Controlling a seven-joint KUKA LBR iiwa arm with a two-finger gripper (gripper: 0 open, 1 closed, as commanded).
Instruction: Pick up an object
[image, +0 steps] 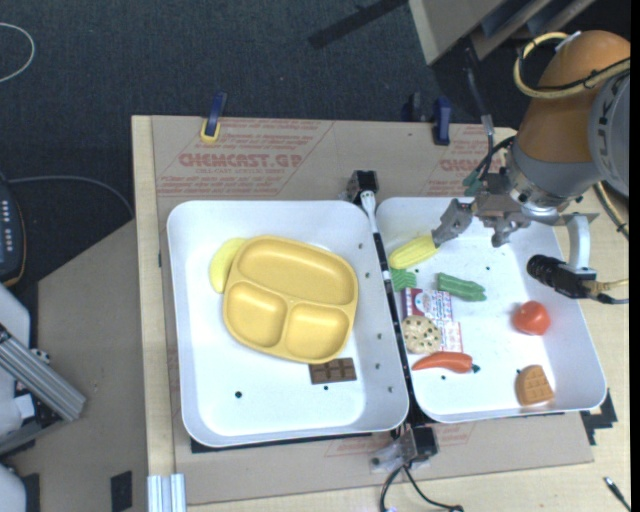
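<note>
1. Camera view: the jaws (477, 222) are seen spread apart, nothing held, poised in the right bin (585, 345) just right of the corn cob (412, 251).
2. If lowered from there, the cob may be nudged aside rather than gripped.

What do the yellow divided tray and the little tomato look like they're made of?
The yellow divided tray looks like moulded plastic with a smooth, slightly satin finish: uniform colour, rounded compartment walls, soft highlights. The tomato is probably toy plastic or rubber, given its even red and dull sheen; the view is too small to tell which.
</note>
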